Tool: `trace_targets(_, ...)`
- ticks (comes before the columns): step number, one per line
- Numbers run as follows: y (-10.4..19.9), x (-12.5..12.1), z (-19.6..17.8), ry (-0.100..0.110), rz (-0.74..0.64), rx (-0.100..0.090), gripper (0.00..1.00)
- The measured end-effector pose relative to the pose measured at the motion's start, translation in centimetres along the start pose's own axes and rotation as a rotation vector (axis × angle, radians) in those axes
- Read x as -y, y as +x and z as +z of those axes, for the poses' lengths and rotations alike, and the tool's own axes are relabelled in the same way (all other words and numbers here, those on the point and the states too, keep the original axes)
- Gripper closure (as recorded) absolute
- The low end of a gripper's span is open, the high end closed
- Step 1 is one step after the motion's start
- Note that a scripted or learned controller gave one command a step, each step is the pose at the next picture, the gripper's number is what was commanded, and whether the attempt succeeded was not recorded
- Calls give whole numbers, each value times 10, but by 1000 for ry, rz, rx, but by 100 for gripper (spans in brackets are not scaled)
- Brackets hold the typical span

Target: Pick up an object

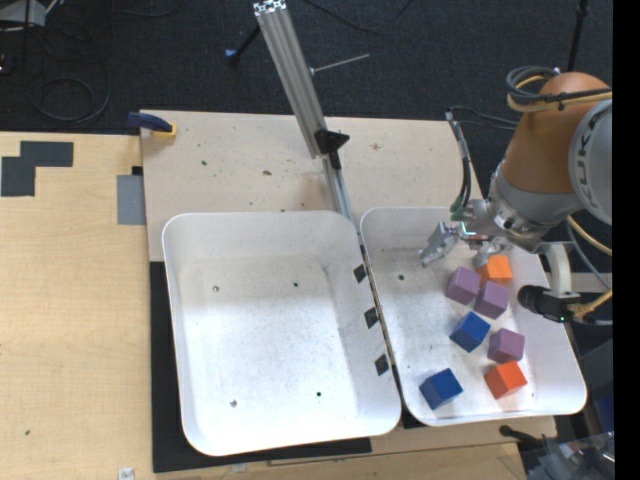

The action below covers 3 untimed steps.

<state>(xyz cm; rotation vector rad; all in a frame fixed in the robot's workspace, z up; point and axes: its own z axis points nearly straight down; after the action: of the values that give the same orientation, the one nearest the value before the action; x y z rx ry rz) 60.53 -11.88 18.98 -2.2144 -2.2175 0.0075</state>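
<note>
The right bin [415,298] holds several cubes. An orange cube [498,268] lies nearest the wrist, with two purple cubes [463,285] [492,298] just below it. Further toward the front are a blue cube [468,331], a third purple cube [506,345], a red-orange cube [506,378] and another blue cube [440,388]. My gripper [437,244] hangs over the bin's upper part, up and to the left of the nearest purple cube and apart from it. It looks open, and nothing sits between its fingers.
The left bin [260,318] lies beside the right one, with black clips [371,317] along the shared rim. A slanted aluminium post [300,88] rises behind the bins. A black cable connector [540,300] hangs over the right bin's right side.
</note>
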Motion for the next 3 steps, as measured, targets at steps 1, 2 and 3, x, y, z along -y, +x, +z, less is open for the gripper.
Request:
trace_targets(1,-1,-1,-3,-6,2,1,0)
trace_targets(2,-3,0,41,-1,2,1,0)
trace_targets(3,-5,-6,68,-28,5,8,0)
